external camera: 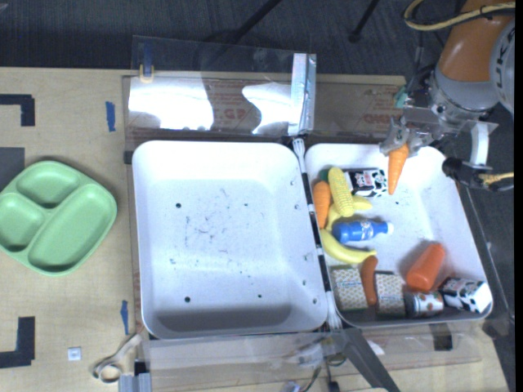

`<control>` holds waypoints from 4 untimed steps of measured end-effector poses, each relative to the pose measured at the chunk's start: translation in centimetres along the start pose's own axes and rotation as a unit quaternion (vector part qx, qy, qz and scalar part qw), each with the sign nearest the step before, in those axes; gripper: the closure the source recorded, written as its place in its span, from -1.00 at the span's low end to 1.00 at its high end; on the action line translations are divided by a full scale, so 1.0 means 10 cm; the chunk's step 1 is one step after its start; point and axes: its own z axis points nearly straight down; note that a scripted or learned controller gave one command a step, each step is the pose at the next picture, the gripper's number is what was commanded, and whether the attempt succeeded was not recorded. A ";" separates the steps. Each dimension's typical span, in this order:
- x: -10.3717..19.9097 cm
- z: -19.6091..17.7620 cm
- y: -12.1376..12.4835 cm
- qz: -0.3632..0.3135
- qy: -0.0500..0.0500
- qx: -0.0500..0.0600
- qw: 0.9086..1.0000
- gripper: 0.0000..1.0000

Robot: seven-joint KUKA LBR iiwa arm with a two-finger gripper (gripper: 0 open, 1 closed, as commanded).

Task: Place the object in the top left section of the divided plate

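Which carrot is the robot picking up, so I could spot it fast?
Look at the right white bin, up at its far edge. The carrot hangs point-down between the fingers of the gripper. The other carrots lie flat in the bin; this one is lifted.

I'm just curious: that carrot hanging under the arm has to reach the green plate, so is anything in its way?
Nothing visible stands in the way. The carrot hangs from the tool above the right bin. Its path to the plate crosses the left bin, which is low, and bare bench.
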 end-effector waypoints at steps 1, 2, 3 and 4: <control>-0.04 1.17 -0.91 0.100 0.001 0.001 0.995 1.00; -0.70 1.26 -0.55 0.071 0.001 -0.001 0.997 1.00; -0.13 1.24 -1.43 0.067 0.002 -0.003 0.998 1.00; -0.61 1.02 -1.62 -0.041 0.001 0.000 0.999 1.00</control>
